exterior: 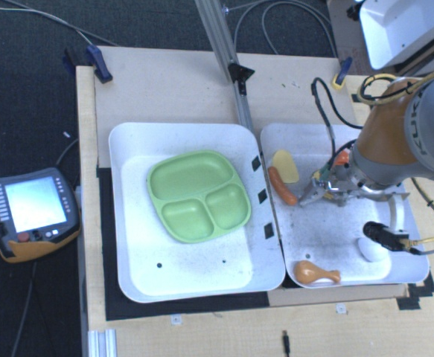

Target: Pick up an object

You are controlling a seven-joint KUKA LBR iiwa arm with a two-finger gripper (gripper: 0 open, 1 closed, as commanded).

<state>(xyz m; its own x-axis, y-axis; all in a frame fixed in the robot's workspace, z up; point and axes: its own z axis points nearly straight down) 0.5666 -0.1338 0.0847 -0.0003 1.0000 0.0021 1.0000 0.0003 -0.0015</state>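
The right bin (328,233) holds several small items. An orange-red sausage (282,187) lies along its left wall, and a pale yellow wedge (285,166) sits just behind it. A tan drumstick-shaped piece (316,274) rests at the front rim. A white egg-like object (370,250) lies at the front right. My gripper (307,197) hangs low over the middle of this bin, just right of the sausage, with its tip pointing left toward it. I see nothing held in it.
The left bin (138,266) carries a green divided plate (199,195). A metal pole (228,58) slants down to the gap between the bins. Black cables (328,117) trail behind the arm. A teach pendant (30,213) sits off the bench at the left.
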